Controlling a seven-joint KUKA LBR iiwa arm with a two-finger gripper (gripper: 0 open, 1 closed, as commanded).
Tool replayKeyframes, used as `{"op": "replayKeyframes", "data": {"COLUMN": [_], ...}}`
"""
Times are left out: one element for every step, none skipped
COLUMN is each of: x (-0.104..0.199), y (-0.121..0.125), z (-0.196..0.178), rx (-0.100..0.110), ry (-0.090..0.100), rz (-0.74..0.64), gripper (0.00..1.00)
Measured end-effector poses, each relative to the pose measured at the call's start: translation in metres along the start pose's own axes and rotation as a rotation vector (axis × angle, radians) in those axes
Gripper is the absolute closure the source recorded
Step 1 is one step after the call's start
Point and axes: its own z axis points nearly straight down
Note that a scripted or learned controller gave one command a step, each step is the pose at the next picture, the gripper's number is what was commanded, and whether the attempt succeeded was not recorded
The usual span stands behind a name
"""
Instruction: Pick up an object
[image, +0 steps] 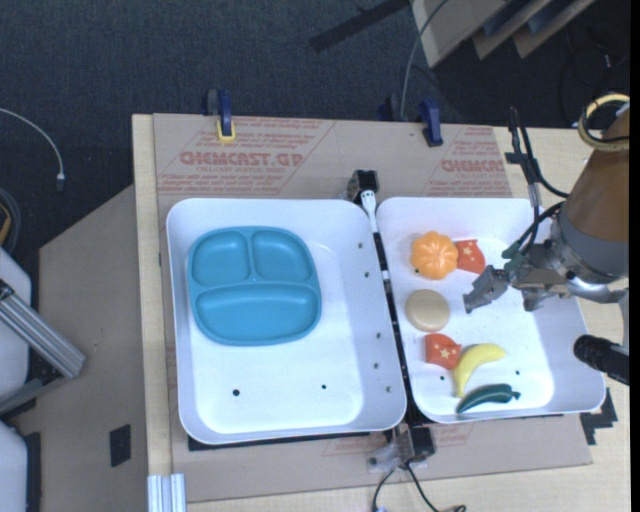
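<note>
Hovering over the right bin (560, 395), the gripper (487, 290) is reaching in from three o'clock, its dark fingers pointing toward nine o'clock and hanging above bare white floor between the toy foods. Whether those fingers are spread or pressed together I cannot tell; they are reading as one dark wedge from this slanted angle, and nothing is showing between them.

All the candidate objects are sitting in this bin, which is probably why the arm is working here and not over the left bin (350, 370), where a blue divided plate (255, 285) is lying flat at about ten o'clock of that bin's centre.

A round orange fruit (435, 254) is resting at eleven o'clock from the gripper, touching a small red piece (469, 256) on its three o'clock side. A tan round piece (428, 309), perhaps a cookie or bun, is lying at about eight o'clock from the fingertips, near them but apart. Farther toward seven o'clock a second red piece (442, 350), looking like a strawberry, is sitting just beside a yellow banana (476, 362), and a dark green vegetable (487, 397), likely a pepper or bean, is lying against the banana's lower end.

Judging by the fingertips' aim, the tan piece or the red piece by the orange fruit seems the likeliest target; the grasp is not yet made.
</note>
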Motion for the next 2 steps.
{"op": "replayKeyframes", "data": {"x": [0.000, -0.002], "y": [0.002, 0.007], "z": [-0.006, 0.057], "rx": [-0.012, -0.005], "ry": [-0.001, 0.000], "rz": [-0.003, -0.002], "gripper": [0.00, 0.00]}}
